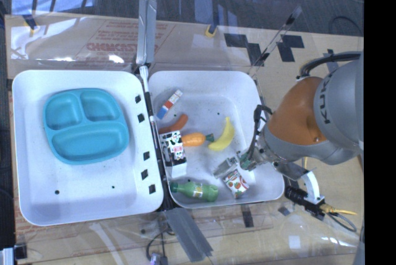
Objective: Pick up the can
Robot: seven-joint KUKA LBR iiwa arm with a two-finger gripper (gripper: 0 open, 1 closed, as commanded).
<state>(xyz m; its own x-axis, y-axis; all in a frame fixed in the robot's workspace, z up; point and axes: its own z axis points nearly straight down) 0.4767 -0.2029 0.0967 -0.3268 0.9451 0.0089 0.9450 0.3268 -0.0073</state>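
The can [236,184] is small, white and red with a fruit picture, and lies near the front right corner of the right bin [204,81]. My gripper [231,166] reaches in from the right over the bin's right wall. Its metal tip hangs just behind and above the can, very close to it or touching its top. I see nothing lifted off the bin floor. The grey arm with its orange band [297,118] sits to the right of the bin.
The right bin also holds a green bottle [195,191] left of the can, a banana [223,135], a carrot [193,140], a black-and-white carton [173,148], a sausage [175,123] and a small tube [168,104]. A blue divided plate [86,124] lies in the left bin [37,195].
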